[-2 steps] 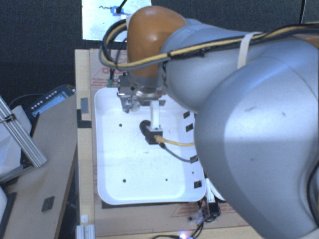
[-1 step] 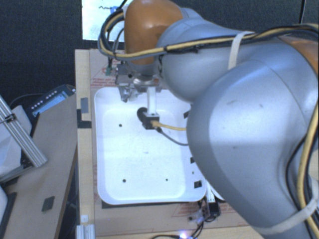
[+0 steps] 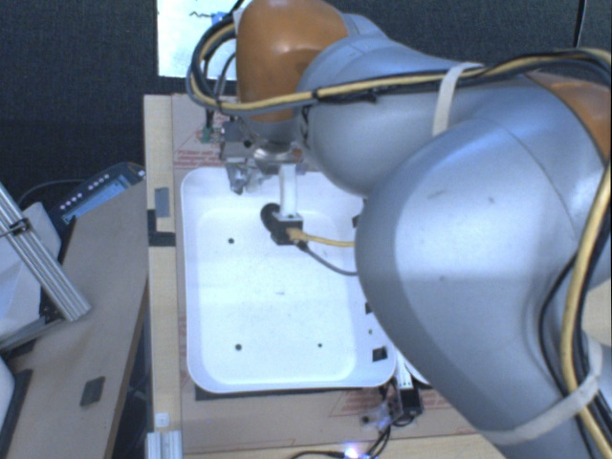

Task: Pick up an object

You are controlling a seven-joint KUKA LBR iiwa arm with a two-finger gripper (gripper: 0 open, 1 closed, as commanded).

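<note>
White plastic dominates the scene as the near bin is seen from above, its floor marked by a few small dark dots and no loose object that can be made out. The grey arm, reaching in from the right, covers much of the picture and hides whatever lies beneath it. The gripper is poised at the bin's far edge, near the back wall, with a dark cable connector and a yellowish lead hanging just below it over the bin floor. Whether the tool is open or closed cannot be told from this angle, and nothing is seen held in it. The object to be picked up cannot be located; it may be masked by the arm or lie in the hidden second bin. The step in hand is judged to be the approach or search, before any grasp. For the next move, a target would need to be found and the gripper lowered squarely over it.
</note>
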